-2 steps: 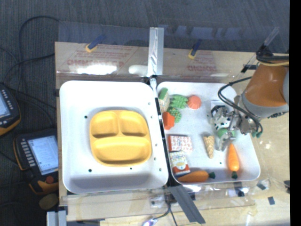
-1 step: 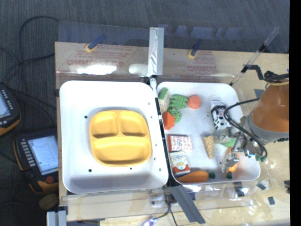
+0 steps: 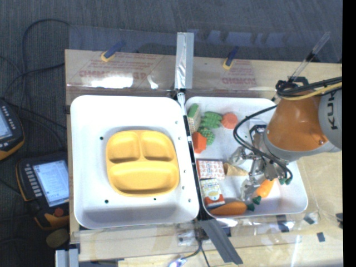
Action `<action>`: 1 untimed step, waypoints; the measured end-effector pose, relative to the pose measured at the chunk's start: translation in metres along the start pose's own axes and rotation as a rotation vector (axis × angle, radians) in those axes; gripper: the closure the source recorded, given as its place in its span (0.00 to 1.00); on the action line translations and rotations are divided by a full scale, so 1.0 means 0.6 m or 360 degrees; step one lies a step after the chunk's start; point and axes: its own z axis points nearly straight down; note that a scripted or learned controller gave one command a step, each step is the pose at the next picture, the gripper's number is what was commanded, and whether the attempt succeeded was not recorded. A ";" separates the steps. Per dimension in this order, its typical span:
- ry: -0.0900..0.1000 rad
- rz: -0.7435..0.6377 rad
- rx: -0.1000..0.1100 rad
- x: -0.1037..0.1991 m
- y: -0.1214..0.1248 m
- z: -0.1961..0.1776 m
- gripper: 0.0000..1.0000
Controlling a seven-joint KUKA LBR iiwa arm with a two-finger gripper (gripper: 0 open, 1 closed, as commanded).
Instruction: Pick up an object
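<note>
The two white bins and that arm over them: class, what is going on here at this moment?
A grey and orange robot arm reaches from the right into the right bin, which holds toy food. Its gripper hangs low over the bin's near right part, beside an orange carrot and above a sausage-like piece. Nothing is visibly between its fingers. The left bin holds a yellow divided tray, which is untouched.

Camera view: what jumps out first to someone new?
The yellow divided tray sits alone in the middle of the left bin, the brightest thing there. The arm's orange band hangs over the right bin, with the gripper low among a clutter of toy food, next to an orange carrot. Green toy vegetables lie at that bin's far end.
</note>
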 end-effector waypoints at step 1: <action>0.0003 0.0001 0.0001 -0.001 0.000 -0.011 1.00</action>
